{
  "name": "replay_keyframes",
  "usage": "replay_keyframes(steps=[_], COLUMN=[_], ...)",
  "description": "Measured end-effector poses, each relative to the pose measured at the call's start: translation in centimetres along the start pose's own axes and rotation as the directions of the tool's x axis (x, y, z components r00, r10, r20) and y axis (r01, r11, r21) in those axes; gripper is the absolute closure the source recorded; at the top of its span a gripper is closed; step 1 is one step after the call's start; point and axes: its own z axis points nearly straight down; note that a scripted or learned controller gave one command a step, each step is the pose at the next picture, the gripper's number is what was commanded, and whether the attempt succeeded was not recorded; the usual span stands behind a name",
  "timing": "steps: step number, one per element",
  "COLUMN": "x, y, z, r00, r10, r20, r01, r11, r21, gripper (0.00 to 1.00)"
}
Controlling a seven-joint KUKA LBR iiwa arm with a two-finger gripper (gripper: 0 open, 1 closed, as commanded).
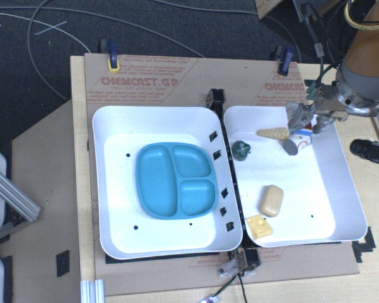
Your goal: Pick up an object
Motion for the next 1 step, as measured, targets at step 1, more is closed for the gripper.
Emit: replay_keyframes(steps=[1], x=[5.51], y=[-0.42], z=[0.4], r00=[1.0], r10=[-0.004], r20=[-0.004], r01=[0.004], r11=[1.0], r21=[0.009], gripper=[1.0])
